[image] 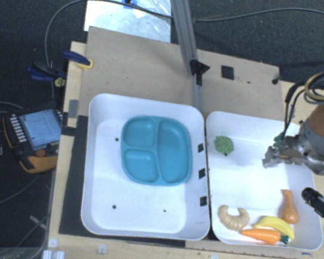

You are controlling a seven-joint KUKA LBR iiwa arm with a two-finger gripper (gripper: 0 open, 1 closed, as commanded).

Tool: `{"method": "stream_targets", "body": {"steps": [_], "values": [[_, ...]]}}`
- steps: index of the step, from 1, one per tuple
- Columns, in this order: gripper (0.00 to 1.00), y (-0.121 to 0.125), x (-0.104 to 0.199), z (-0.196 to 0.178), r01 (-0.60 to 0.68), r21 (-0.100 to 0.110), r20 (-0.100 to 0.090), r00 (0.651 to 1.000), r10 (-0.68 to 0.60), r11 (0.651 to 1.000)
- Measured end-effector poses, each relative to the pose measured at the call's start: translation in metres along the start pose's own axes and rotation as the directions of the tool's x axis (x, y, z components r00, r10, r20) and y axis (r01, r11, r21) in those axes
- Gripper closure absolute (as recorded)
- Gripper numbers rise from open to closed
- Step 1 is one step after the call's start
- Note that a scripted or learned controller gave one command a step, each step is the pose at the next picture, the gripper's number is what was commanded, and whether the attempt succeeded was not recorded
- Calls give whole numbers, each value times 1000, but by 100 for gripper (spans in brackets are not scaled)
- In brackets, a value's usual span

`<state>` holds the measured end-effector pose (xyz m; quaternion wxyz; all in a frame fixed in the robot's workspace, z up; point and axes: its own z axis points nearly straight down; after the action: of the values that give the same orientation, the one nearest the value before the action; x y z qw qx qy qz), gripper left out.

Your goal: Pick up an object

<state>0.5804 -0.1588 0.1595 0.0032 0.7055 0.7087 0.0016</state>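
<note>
From my feed: left bin [96, 206] has the blue divided plate [157, 150]. Right bin [240, 168] holds banana [277, 224], carrot [261, 234], croissant [233, 217], broccoli [224, 144]. Gripper [274, 156] hovers right of broccoli, can't tell jaws.

Two shallow white plastic bins sit side by side on a tan flat board [141, 68]. The left bin [93, 164] holds a blue three-compartment plastic plate [156, 150], far of centre. The right bin [244, 186] touches it along the middle edge. A grey metal pole [186, 30] runs in slanted from the far side. A small black square [228, 73] lies on the board's far right. Blue-and-yellow clamps [76, 59] sit at the board's far-left edge. A grey-and-orange handheld pendant [33, 137] lies on the dark carpet [24, 3] to the left.
</note>
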Motion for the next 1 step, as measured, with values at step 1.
{"method": "stream_targets", "body": {"steps": [1], "values": [[100,-8,1,-56,0,0,-1,1000,0,1000]]}}
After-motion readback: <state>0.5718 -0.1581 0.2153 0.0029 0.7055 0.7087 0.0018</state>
